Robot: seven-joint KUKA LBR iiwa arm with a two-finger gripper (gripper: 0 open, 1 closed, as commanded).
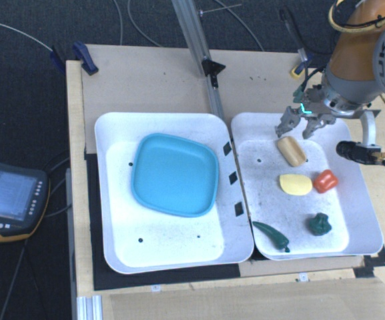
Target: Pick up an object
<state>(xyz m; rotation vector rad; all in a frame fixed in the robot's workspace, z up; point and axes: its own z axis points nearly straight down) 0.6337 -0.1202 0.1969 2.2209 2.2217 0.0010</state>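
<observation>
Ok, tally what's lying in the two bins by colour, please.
Blue: 1, rounded-square plastic plate
Tan: 1, bread-like cylinder
Yellow: 1, lemon-shaped piece
Red: 1, small pepper-like piece
Green: 2, dark lumpy piece, long curved pepper
Total: 6

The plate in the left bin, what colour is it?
Light blue, plain; the plate shows best in the camera view.

text: none legible | labels: none | numbers: none | signs: none
</observation>
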